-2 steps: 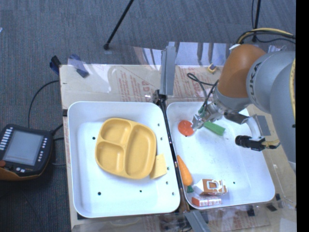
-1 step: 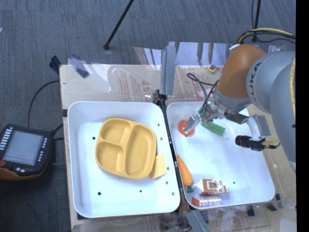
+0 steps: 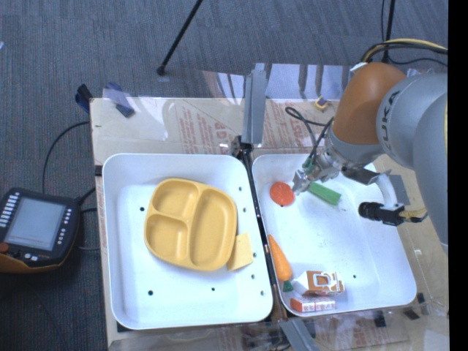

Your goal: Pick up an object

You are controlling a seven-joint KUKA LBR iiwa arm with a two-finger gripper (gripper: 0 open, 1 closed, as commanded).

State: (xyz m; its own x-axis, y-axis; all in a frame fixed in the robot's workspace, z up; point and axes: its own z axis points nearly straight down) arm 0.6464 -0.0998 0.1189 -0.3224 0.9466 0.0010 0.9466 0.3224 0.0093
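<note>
Gripper (image 3: 302, 182): low in the right bin; open or shut, cannot tell; nothing seen held.
Nearest things: red ball (image 3: 281, 194) just to its left; green block (image 3: 324, 193) just to its right, long side slanting down-right.
Right bin (image 3: 380, 269): also carrot (image 3: 278, 258), small carton (image 3: 319, 284).
Left bin (image 3: 124, 269): yellow tray (image 3: 191, 224), yellow wedge (image 3: 242, 251).

Little can be read here. The grey arm (image 3: 409, 123) bears dark capital letters on its casing beside the orange band — seemingly part of the maker's name, seen at a slant and cut short. The clear sheet (image 3: 212, 126) behind the bins carries faint reddish printing, too washed out to read. The small carton (image 3: 319, 284) shows orange-and-white print — illegible.
</note>
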